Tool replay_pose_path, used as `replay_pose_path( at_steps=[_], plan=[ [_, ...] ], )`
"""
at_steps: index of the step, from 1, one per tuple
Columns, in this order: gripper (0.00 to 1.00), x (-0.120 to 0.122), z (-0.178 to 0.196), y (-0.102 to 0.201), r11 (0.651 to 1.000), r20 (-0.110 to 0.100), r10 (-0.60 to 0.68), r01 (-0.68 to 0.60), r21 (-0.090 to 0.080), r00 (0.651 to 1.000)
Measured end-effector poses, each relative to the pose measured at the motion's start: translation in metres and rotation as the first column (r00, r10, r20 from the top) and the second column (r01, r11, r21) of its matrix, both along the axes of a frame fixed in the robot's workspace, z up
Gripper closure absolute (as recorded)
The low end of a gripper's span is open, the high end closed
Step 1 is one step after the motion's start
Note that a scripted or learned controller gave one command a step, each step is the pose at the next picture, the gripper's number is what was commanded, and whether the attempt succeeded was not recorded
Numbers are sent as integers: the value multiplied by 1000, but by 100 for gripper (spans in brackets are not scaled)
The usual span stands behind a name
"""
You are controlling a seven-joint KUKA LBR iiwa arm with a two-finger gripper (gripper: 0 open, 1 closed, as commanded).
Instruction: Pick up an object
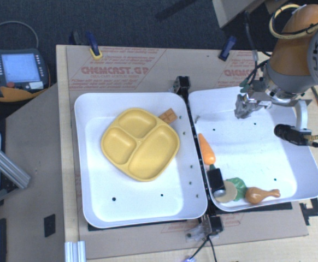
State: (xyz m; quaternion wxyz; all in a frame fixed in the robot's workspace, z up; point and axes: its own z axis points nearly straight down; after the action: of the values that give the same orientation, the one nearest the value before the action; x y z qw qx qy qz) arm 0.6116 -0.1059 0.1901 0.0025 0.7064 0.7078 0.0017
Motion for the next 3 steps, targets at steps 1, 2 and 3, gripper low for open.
replay_pose_path(
  at_steps=[1,2,3],
  plan=[
    [100,1,53,0,1000,0,0,0,0,1000],
    [100,18,41,51,1000,-4,3,-3,1,1000],
    [100,21,32,98,1000,-8,3,-3,2,1000]
  ],
)
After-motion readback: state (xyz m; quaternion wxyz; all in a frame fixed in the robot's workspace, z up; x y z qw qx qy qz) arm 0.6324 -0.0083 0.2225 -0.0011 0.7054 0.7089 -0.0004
